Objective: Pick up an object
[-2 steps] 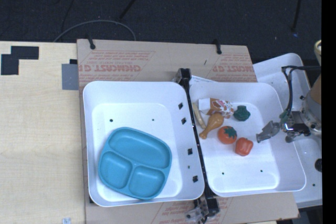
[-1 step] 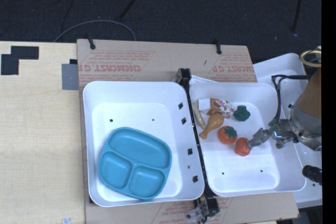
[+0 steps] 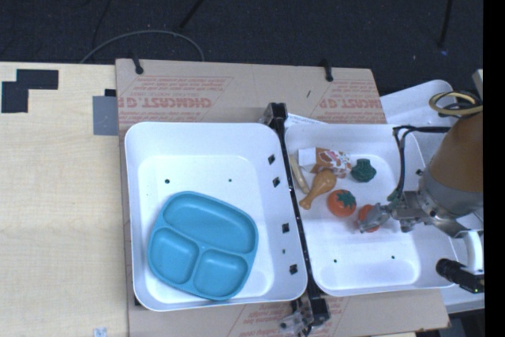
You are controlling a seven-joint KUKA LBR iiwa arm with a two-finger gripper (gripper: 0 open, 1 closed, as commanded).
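In the right bin [image 3: 394,272], mid-right of the frame, the gripper [image 3: 371,222] sits low at a small red toy [image 3: 367,212]; whether the jaws grip it, I cannot tell. It looks light, rigid, smooth plastic: likely best pinched across its rounded middle.

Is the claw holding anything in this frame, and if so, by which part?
Cannot be told. The claw sits at the small red toy in the right bin, but the grip itself is too blurred to confirm.

blue tray [image 3: 203,245]: smooth glossy plastic | bins [image 3: 197,140]: white plastic, matt
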